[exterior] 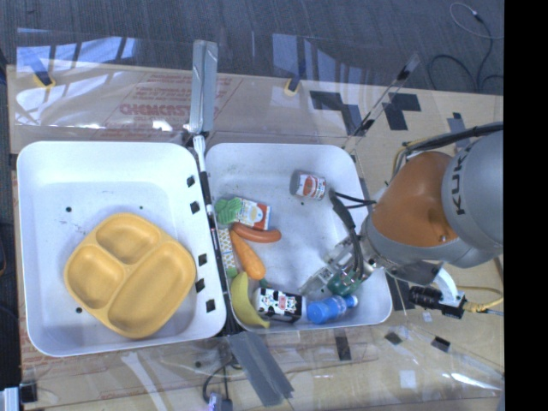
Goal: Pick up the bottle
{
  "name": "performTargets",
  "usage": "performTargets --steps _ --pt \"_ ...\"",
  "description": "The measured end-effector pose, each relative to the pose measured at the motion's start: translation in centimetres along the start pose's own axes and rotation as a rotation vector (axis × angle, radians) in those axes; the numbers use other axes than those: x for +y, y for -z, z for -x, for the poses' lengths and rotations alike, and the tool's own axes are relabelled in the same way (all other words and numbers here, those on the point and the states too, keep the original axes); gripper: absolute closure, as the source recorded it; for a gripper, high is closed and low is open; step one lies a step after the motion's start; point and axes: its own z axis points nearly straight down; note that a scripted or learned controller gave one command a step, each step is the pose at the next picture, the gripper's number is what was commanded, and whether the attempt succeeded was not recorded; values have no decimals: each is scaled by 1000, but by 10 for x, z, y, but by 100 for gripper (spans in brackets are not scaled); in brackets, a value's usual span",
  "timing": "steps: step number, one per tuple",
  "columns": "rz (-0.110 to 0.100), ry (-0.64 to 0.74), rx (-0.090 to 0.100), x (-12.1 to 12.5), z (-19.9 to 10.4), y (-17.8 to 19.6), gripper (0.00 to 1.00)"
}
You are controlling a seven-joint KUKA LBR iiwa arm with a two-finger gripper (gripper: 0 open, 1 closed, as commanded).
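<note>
A small blue bottle point(330, 308) lies on its side at the front edge of the right bin point(282, 157), its cap pointing right. My gripper point(340, 274) hangs just above and behind the bottle, low over the bin's front right corner. The arm's grey and orange wrist point(419, 212) reaches in from the right over the bin's rim. Nothing shows between the fingers.
In the right bin lie a small can point(309, 186), a green and orange carton point(243, 212), a sausage point(257, 233), a carrot point(247, 258), a banana point(244, 302) and a black and white carton point(280, 303) touching the bottle's left end. The left bin point(51, 169) holds a yellow divided plate point(128, 272).
</note>
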Motion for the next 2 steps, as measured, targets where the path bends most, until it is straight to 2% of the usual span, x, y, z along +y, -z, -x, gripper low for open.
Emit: performTargets --steps 1,2 --pt "-1 209 -1 -2 -1 94 0" --pt "-1 161 -1 -3 -1 115 0"
